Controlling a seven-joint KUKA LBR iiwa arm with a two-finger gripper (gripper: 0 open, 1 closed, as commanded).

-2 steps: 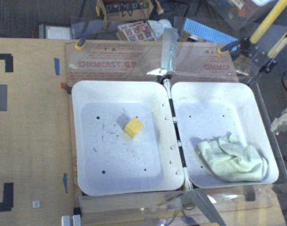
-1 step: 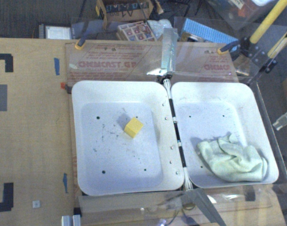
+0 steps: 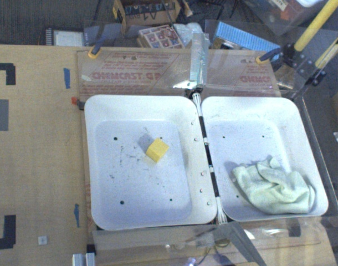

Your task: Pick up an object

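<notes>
From my station I cannot tell whether the claw is spread or pressed together, so I place things against each other rather than against it. The two white bins sit side by side on the brown counter (image 3: pixel 36 165), touching along a narrow seam (image 3: pixel 206 151) that runs from the far edge to the near edge. In the bin on the view's left (image 3: pixel 97 165) lies a small yellow block (image 3: pixel 157 150), near the middle of the floor and a little toward the far side, turned so one corner points at the camera, apart from every wall. The floor around it carries dark specks and faint scuff marks. In the bin on the view's right (image 3: pixel 252 107) a pale, crumpled cloth (image 3: pixel 275 187) is bunched in the near corner, its edge touching the bin's outer wall. Behind both bins a clear sheet with red lettering (image 3: pixel 136 73) lies flat on the counter, and a strip of blue tape (image 3: pixel 67 77) sits beside its left end. A yellow pole (image 3: pixel 321 15) slants across the far right corner.
</notes>
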